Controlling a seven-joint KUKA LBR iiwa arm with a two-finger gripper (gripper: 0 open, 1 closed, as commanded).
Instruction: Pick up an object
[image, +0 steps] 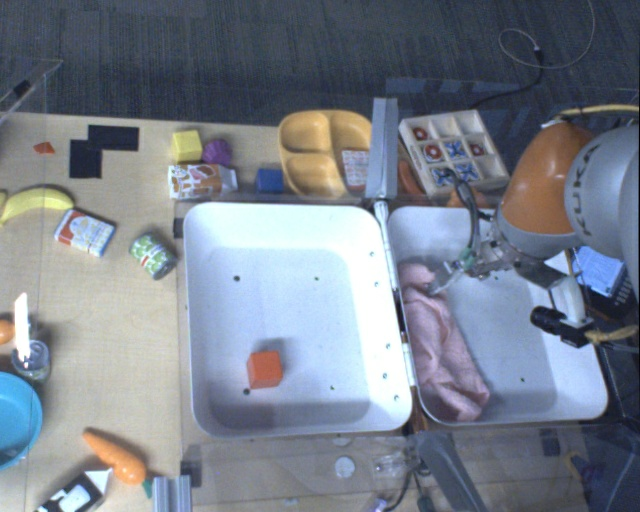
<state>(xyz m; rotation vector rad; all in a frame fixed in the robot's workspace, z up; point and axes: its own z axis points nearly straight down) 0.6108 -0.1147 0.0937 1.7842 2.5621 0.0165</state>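
**Pink cloth, not picked up yet**

Nearest, on the wood counter (100, 330): a carrot (118, 457) and a blue bowl (15, 415), far off to the left.

Next, low in the left bin (300, 212): one small orange block (265, 369), all alone, well apart from every wall. Lots of open room around it.

Beside that, in the right bin (540, 370): a pink cloth (440, 345), lying long against the left wall, right by the rim between the two bins.

A bit further back, at the far end of the cloth: the tool (450, 275), down low, touching the cloth or just above it. Cannot tell if wide or narrow. Cannot see anything held in it.

So, by the look of it, nothing picked up yet. Grab and lift both left to do.

Tight on the wall side of the cloth, little room there. Open white floor on its right side.

Farthest back, past the bins: a yellow dish (320, 150) and a game board (447, 150), well out of the way.
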